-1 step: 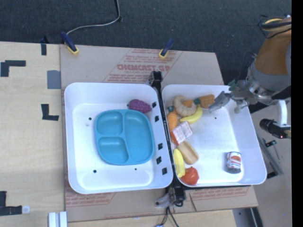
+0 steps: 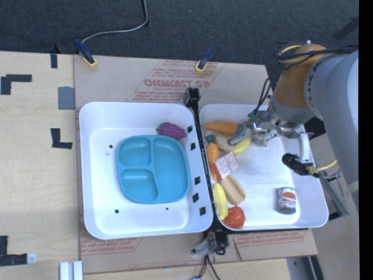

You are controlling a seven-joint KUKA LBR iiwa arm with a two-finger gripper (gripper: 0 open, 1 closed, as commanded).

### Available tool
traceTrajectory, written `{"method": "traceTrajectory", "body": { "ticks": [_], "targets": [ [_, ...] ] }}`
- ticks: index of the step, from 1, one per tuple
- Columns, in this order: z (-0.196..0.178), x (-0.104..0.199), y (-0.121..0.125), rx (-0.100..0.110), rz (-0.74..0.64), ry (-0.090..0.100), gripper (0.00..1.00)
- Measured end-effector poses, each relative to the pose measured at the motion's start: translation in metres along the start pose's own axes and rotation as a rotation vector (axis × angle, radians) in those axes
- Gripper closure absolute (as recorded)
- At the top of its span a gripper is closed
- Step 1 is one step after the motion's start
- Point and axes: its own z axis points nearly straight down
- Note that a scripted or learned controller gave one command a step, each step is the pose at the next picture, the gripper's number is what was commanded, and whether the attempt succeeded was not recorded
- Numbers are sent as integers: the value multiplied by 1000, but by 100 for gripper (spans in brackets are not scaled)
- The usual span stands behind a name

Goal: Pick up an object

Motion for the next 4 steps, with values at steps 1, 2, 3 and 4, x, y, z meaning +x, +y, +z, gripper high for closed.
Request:
{"method": "traceTrajectory", "body": {
  "ticks": [1, 2, 3, 4],
  "targets": [
    [11, 21, 28, 1, -1, 0, 0],
    [1, 21, 28, 4, -2, 0, 100],
    [2, 21, 28, 5, -2, -1, 0],
    [8, 41, -32, -12, 8, -15, 0]
  ]
}}
